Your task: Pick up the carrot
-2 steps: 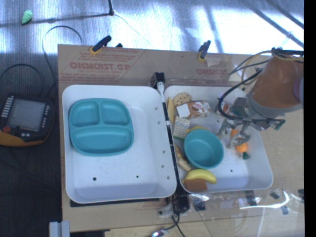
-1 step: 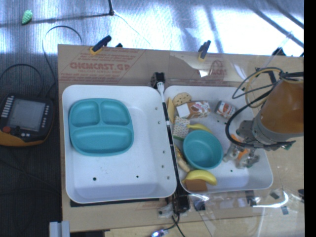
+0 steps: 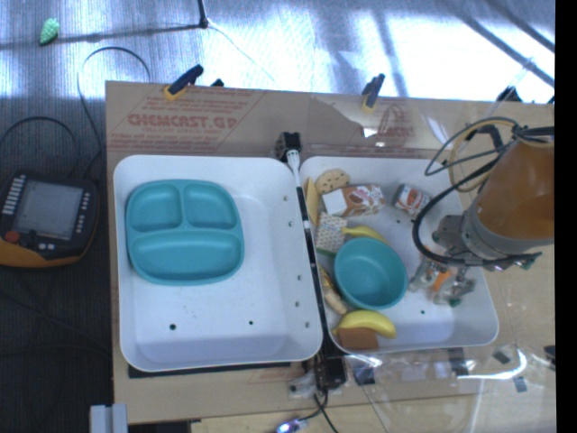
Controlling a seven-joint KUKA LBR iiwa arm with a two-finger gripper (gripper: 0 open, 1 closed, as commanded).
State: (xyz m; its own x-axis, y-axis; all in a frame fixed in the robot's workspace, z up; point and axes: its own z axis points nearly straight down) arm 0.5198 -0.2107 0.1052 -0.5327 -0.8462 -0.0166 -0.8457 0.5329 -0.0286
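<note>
The carrot (image 3: pixel 439 280) is a small orange piece on the floor of the right bin (image 3: pixel 478 327), just right of the teal bowl (image 3: pixel 370 273). My gripper (image 3: pixel 441 284) is down in that bin directly over the carrot. Its fingers (image 3: pixel 458 291) stand open on either side of the carrot, which shows in the gap between them. The grey wrist and orange band (image 3: pixel 521 197) rise above it to the right and hide the bin's right wall.
The right bin also holds a cookie (image 3: pixel 332 180), a snack box (image 3: pixel 356 200), a small can (image 3: pixel 408 198), bananas (image 3: pixel 368 321) and other toy food along its left wall. The left bin (image 3: pixel 207 332) holds a teal divided plate (image 3: pixel 185 230). Black cables (image 3: pixel 451 165) loop near the wrist.
</note>
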